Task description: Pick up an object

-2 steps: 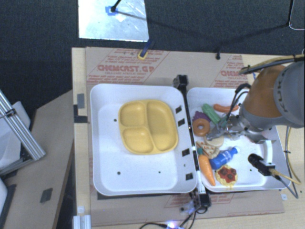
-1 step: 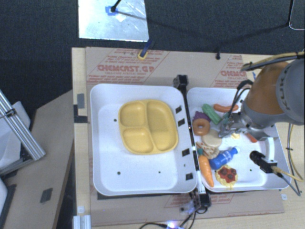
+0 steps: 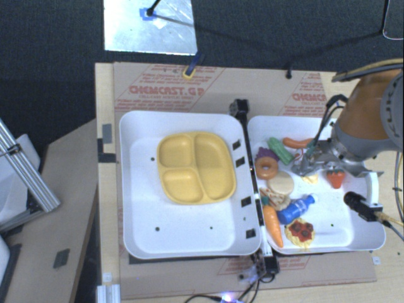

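My gripper [image 3: 307,164] hangs low over the back middle of the right bin [image 3: 363,235], the arm coming in from the right. Just beyond it lies an orange sausage [image 3: 294,142]. A green piece [image 3: 281,151] and a purple eggplant [image 3: 262,152] lie to its left. A small yellow bit [image 3: 310,178] sits right under it, and a red piece [image 3: 335,178] lies to its right. Further forward are a donut [image 3: 267,167], a cream round bun [image 3: 280,184], a blue bottle [image 3: 295,209], a carrot [image 3: 273,225] and a spaghetti plate [image 3: 300,232].
The left bin [image 3: 136,232] holds a yellow divided plate [image 3: 194,167]. A black divider with clips [image 3: 246,169] runs between the two bins. Bare white floor shows in the right bin's front right corner.
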Action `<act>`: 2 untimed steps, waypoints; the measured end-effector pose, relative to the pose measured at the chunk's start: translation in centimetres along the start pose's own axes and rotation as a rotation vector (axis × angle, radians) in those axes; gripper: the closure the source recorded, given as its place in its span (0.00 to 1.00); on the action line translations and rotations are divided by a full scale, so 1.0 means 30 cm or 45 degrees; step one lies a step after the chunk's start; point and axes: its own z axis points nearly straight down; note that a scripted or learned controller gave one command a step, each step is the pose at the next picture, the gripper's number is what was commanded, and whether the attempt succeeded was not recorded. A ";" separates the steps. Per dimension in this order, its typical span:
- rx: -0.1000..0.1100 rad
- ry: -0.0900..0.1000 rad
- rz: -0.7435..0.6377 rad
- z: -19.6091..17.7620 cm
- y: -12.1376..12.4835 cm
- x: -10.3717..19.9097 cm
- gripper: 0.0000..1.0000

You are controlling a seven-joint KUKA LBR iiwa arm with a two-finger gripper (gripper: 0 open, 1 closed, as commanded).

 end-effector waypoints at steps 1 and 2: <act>0.001 0.001 -0.003 -0.146 0.005 0.011 1.00; 0.000 0.000 -0.004 -0.271 0.011 0.011 1.00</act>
